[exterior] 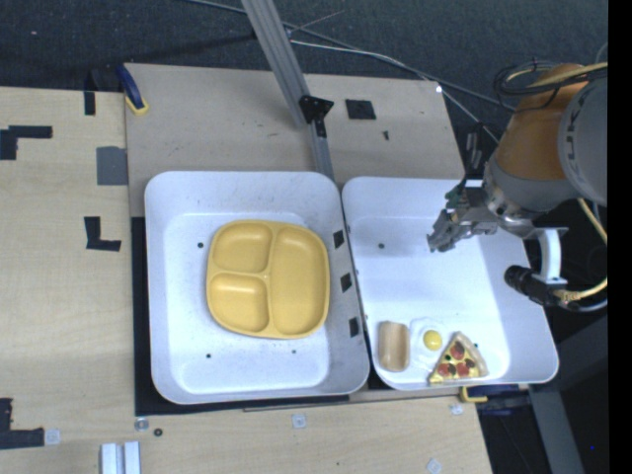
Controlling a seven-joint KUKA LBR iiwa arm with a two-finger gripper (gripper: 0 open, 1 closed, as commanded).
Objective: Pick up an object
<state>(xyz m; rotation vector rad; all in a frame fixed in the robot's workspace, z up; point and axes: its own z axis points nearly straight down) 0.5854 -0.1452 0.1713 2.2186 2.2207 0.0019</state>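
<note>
Jaws over right bin (pixel 415 194): bread (pixel 393 346), egg (pixel 432 340), pizza (pixel 457 359) | left bin (pixel 178 363): yellow plate (pixel 268 278)

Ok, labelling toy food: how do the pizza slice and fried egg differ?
The pizza slice is triangular, orange with red spots; the fried egg is rounded, white with a yellow yolk. The pizza slice looks larger than the fried egg. Both lie flat, side by side, in the right bin.

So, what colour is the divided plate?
The plate is plain yellow all over, shown best in the camera view.
</note>
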